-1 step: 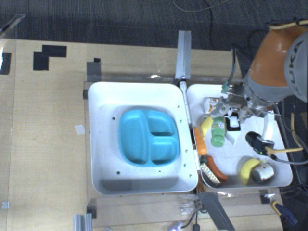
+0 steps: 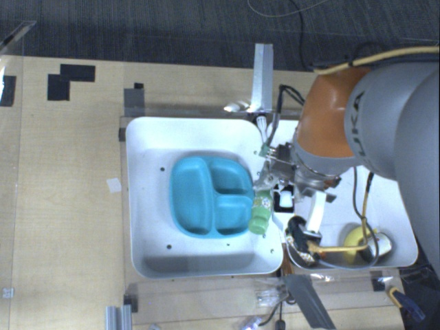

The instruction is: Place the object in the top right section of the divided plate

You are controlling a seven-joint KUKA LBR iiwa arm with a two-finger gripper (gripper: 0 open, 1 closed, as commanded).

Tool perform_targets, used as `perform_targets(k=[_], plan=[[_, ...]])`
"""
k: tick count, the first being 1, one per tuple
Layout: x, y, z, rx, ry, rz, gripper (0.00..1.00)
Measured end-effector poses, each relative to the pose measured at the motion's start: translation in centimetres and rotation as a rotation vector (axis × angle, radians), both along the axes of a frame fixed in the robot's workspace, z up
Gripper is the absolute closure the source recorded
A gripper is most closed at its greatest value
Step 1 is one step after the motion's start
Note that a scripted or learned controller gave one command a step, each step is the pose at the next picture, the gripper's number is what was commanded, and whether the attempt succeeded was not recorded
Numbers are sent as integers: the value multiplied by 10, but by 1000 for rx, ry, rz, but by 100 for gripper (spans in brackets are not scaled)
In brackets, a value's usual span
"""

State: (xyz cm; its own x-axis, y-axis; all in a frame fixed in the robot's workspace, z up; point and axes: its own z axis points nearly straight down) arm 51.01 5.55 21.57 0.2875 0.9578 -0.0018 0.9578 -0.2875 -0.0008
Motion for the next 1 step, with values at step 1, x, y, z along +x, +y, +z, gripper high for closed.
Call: perform_targets(k=[1], plan=[[-22, -80, -35, 1, 1, 31, 100]])
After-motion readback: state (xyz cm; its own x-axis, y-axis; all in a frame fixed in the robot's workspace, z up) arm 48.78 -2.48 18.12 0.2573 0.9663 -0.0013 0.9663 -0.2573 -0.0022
